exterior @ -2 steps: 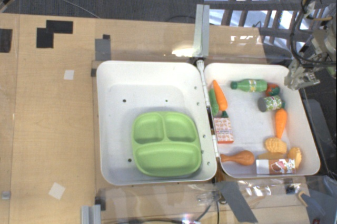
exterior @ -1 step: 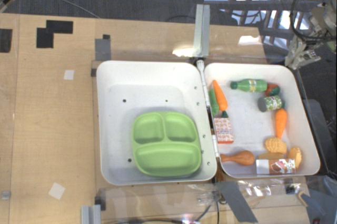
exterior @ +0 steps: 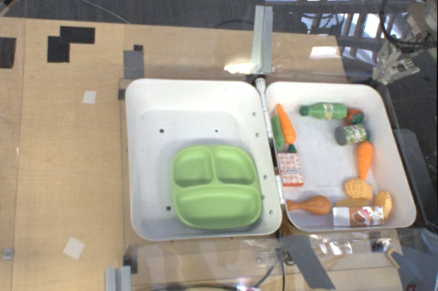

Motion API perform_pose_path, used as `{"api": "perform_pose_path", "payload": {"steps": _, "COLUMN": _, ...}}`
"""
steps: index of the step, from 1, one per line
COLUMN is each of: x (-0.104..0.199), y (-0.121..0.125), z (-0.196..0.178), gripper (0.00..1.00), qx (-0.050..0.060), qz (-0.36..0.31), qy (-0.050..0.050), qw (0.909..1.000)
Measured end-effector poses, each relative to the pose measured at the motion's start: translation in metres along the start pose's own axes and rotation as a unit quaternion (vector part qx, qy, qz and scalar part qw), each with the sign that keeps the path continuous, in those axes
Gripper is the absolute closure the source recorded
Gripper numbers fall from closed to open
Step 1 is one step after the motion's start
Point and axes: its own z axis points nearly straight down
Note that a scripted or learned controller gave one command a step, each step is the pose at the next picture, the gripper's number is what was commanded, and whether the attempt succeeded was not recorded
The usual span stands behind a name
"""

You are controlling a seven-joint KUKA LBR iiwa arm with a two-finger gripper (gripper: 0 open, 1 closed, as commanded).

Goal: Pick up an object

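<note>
Nothing is picked up yet: the toy food, a green bottle [exterior: 324, 111], carrots [exterior: 365, 159] and a drumstick [exterior: 309, 205] among it, lies in the right bin [exterior: 395, 139]. The hand [exterior: 395, 67] sits beyond that bin's far right corner, grip impossible to tell. The whole grasp remains

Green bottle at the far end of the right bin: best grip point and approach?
Take the green bottle across the middle of its body, coming straight down from above. It lies on its side, long axis running left-right, so the pincer should close across the narrow width. The can sits near its right end, so stay toward the middle.
</note>
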Motion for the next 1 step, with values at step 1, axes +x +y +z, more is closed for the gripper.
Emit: {"api": "perform_pose_path", "payload": {"steps": 1, "x": -0.0029, "y": -0.0003, "z": -0.0133, "gripper": 1.00, "qx": 0.002, "qz": 0.000, "qy": -0.005, "qw": 1.0000}}
